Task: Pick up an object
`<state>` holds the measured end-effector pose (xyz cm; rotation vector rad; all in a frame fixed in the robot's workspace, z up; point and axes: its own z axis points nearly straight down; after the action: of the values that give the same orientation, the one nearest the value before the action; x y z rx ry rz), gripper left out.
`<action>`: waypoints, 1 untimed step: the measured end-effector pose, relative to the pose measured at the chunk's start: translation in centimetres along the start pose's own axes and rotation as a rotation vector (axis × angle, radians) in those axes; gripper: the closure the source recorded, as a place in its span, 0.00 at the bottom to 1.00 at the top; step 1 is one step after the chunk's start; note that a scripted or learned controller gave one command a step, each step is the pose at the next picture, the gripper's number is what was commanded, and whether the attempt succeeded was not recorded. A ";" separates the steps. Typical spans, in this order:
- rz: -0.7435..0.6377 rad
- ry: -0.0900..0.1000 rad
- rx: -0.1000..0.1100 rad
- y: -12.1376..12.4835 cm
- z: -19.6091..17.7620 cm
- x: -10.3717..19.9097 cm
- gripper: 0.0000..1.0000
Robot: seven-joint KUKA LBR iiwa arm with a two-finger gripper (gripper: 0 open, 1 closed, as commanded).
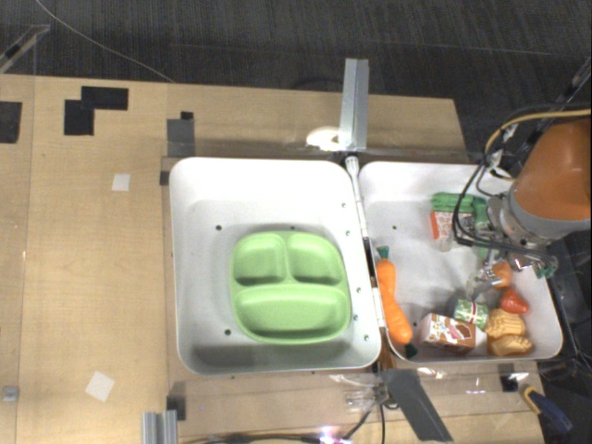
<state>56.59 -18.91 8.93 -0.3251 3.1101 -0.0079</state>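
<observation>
The right bin [407, 211] holds several toy foods. An orange carrot [392, 305] lies along its left wall. A green and orange carton [448, 215] sits near the back. At the front lie a brown and red packet [448, 334], a small green can [471, 313], a red pepper [512, 301] and a tan pastry [511, 334]. My gripper [487, 280] hangs from the orange-banded wrist [555, 169] over the bin's right side, just above the can and beside a small orange piece [501, 270]. Cables and the wrist hide its tips.
The left bin [199, 202] carries a green divided plate [289, 283]. A metal post [354, 100] stands behind the seam between the bins. Wooden bench top [83, 276] spreads to the left, with black markers at the back left.
</observation>
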 end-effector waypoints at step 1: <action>-0.277 -0.006 0.002 3.2 -0.1 0.8 0.00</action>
<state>55.13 -15.91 9.03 -0.7502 3.0305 -0.0131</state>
